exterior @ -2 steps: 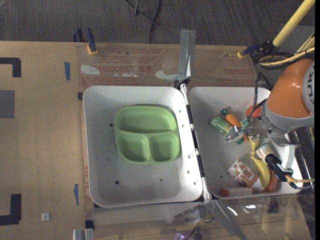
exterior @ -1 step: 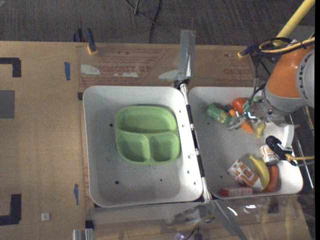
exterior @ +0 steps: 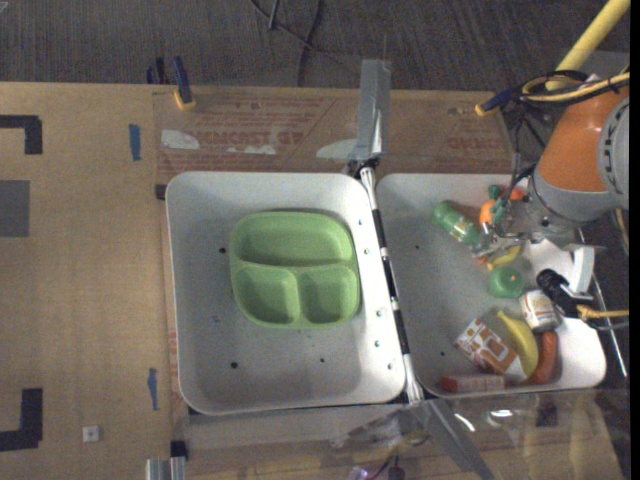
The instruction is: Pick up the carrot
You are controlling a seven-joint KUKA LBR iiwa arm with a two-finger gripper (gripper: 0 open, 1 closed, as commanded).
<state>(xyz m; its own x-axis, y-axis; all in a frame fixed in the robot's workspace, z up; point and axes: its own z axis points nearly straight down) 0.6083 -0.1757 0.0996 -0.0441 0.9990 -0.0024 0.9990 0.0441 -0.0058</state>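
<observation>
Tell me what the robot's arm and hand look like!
The arm is rounded and grey with a bright orange band. Yellow and black cables loop over its top. Its hand is a small metal-looking part low on the arm; it is too blurry to make out more.

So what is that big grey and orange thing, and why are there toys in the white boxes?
That is a robot arm, reaching in from the right. At its end is a gripper, its hand with two fingers. The picture comes from one camera fixed above the bench, looking down at a slant. Two shallow white bins sit side by side. The left bin holds a green plate with three sections. The right bin holds play food: a banana, a green bottle, a small carton and more. The gripper is low among the toys near a small orange piece, perhaps the carrot it should pick up. I cannot tell whether it holds anything.
</observation>
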